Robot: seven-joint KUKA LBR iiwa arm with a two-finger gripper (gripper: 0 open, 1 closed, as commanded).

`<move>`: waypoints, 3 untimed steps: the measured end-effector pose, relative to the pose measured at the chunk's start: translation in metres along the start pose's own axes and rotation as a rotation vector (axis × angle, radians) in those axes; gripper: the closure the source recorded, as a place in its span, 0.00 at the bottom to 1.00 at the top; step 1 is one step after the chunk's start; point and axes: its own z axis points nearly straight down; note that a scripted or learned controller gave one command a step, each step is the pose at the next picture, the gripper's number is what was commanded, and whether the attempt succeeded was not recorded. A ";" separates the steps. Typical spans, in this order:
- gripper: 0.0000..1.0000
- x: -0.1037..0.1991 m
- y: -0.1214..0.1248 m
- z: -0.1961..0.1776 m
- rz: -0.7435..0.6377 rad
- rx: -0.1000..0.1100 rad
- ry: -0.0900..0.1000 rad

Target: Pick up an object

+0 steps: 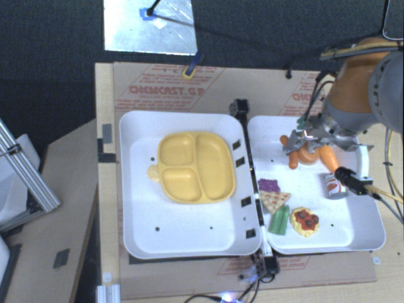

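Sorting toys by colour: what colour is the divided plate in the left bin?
Yellow. The divided plate shows clearly in the camera view.

Both white bins (189, 248) present as smooth, slightly glossy plastic, the yellow divided tray (192, 167) as matt plastic, the bench board (170, 87) beneath as printed brown cardboard, and the square plate (149, 19) beyond as dull brushed metal.

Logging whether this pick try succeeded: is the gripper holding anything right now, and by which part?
It cannot be told. The gripper sits low over the orange toy pieces in the right bin, but the view does not show anything clamped in it.
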 end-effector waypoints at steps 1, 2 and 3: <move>1.00 0.000 0.002 -0.054 0.000 0.000 0.000; 1.00 0.027 -0.049 -0.060 0.000 0.009 0.002; 1.00 0.028 -0.050 -0.054 0.003 0.007 0.001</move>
